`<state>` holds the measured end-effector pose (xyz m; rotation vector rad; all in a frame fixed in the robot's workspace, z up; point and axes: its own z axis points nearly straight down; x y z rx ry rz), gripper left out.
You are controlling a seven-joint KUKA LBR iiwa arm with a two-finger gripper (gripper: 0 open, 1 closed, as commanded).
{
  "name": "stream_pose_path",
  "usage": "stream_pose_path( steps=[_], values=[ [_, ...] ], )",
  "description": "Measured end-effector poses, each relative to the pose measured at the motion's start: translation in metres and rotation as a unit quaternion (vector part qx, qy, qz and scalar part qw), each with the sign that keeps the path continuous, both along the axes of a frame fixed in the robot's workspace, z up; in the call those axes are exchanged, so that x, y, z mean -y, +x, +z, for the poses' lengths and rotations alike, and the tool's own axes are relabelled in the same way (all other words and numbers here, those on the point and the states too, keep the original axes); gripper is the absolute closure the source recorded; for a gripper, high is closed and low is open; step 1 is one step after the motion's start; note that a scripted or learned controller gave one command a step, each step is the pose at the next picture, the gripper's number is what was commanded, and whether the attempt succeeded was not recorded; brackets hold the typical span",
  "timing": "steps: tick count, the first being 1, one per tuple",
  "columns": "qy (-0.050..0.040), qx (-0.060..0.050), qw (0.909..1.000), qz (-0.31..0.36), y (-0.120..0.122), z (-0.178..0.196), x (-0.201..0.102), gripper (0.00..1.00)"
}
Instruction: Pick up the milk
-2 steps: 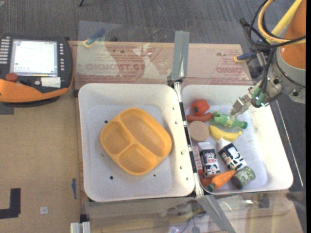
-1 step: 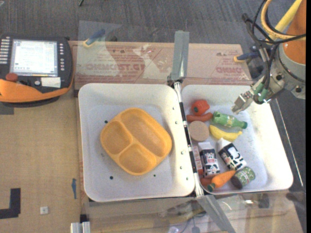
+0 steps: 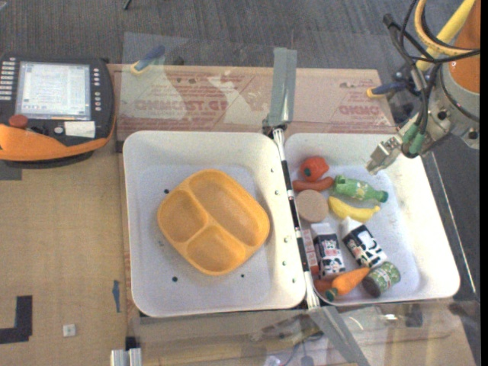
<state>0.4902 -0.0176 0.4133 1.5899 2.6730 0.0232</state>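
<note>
While the claw (image 3: 381,158) hangs, state unclear, milk (image 3: 329,253) well below-left in the right bin (image 3: 438,227)

Single fixed overhead camera, slanted down on both bins (image 3: 137,227).

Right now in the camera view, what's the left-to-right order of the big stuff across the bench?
Orange-and-grey teach pendant with screen → yellow three-compartment plastic tray → round tan disc → green plastic bottle → end effector.
</note>
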Motion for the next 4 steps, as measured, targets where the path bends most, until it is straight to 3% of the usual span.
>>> stream_pose_path(
  steps=[4],
  values=[
    [-0.0022, 0.01, 0.9999, 0.005, 0.006, 0.043, -0.002, 1.0]
  ],
)
